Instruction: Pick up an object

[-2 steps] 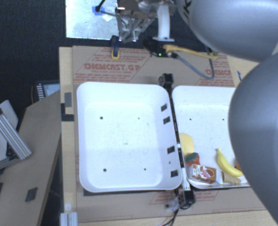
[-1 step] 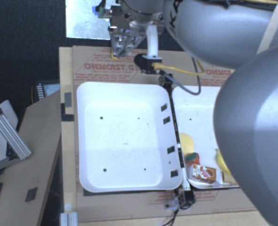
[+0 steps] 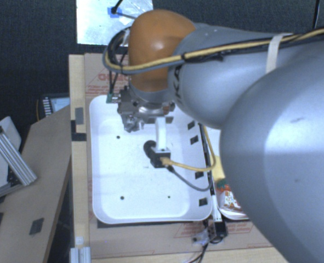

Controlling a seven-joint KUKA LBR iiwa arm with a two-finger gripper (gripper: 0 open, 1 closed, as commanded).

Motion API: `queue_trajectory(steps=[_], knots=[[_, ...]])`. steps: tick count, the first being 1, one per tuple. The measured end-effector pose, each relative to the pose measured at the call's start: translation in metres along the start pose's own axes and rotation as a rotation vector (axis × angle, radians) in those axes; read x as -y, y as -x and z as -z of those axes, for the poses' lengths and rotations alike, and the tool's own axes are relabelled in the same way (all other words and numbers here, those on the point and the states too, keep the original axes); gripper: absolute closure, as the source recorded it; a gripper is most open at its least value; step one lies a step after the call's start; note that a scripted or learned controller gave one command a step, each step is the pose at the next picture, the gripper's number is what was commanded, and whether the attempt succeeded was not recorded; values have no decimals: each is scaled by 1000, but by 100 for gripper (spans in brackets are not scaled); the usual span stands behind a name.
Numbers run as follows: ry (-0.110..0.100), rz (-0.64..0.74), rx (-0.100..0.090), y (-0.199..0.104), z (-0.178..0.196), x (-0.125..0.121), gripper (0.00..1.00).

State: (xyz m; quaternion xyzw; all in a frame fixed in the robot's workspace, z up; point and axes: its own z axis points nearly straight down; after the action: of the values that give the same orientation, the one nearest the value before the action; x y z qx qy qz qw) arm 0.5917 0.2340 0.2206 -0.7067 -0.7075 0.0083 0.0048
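Note:
My gripper (image 3: 131, 124) hangs low over the far part of the left white bin (image 3: 115, 204), under the orange band of the arm. No object shows between it and the bin floor from this angle. A colourful item with red, orange and green print (image 3: 229, 198) lies in the right bin, mostly hidden under the arm. A yellow piece (image 3: 218, 170) shows just above it.
The big grey arm covers most of the right bin. The bench's wooden edge (image 3: 77, 147) runs along the left of the bin. An aluminium frame (image 3: 8, 155) stands off to the left.

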Motion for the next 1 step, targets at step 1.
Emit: queue_trajectory(steps=[1], knots=[[15,-1,-3,0,-144,-33,100]])
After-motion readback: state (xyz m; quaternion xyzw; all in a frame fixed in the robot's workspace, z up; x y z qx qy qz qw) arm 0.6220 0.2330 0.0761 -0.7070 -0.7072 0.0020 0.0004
